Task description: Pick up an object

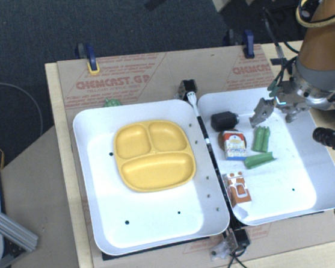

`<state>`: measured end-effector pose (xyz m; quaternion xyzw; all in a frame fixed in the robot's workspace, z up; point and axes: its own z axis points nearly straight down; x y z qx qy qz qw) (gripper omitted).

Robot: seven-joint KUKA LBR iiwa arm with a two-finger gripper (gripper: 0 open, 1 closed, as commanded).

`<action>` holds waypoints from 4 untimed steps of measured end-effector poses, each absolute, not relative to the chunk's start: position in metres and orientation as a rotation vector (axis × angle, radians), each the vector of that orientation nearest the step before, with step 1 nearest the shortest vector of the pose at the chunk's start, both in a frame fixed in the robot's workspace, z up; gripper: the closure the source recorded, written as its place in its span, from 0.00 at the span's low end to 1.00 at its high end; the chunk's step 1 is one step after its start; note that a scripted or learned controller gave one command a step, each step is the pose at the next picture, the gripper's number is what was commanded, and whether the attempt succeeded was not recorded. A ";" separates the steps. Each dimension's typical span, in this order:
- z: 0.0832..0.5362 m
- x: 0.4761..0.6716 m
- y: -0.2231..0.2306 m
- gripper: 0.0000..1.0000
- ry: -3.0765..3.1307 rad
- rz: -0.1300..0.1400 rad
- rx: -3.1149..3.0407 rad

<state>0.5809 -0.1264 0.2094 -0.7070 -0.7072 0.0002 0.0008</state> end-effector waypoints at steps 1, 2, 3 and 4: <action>0.094 0.528 -0.093 0.00 -2.211 0.012 -2.211; 0.084 0.566 -0.130 0.00 -2.222 0.000 -2.225; 0.095 0.565 -0.128 1.00 -2.222 -0.002 -2.226; 0.264 0.548 -0.071 1.00 -2.239 -0.021 -2.222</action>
